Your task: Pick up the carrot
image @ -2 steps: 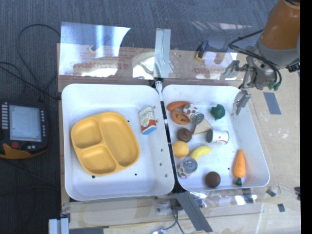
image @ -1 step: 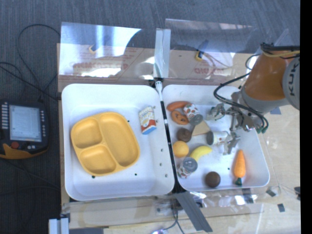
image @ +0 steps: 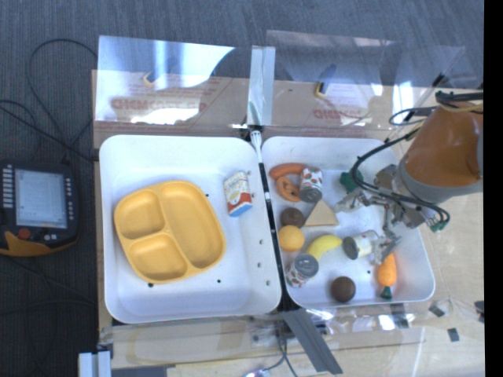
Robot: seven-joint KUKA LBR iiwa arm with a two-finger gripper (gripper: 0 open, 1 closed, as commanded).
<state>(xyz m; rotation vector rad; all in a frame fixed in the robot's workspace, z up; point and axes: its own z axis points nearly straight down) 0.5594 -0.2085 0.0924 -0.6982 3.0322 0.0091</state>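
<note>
The carrot [image: 386, 273] lies near the right bin's [image: 424, 289] front right corner, green tip forward, just below the gripper [image: 385, 246]. I cannot tell how the gripper is set. A yellow tray [image: 169, 230] fills the left bin [image: 118, 305]. Grey carpet surrounds the counter.

Carrot [image: 386, 272] showing orange, green at its tip. Tray [image: 167, 230] showing yellow; both bins [image: 189, 305] showing white.
</note>
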